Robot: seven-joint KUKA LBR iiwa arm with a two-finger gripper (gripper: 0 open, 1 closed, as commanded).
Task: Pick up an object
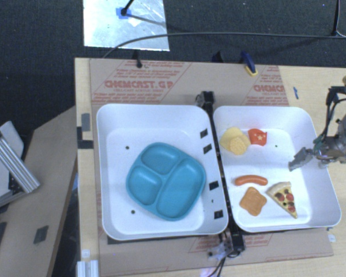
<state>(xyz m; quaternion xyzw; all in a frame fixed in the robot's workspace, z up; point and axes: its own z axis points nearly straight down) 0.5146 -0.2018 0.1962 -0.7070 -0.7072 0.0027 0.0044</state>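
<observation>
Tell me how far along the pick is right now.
Nothing looks picked yet: the sausage, pizza slice, toast, yellow piece and red piece all lie in the right bin. The end effector hangs at that bin's right side. Reaching, grasping and lifting remain.
</observation>
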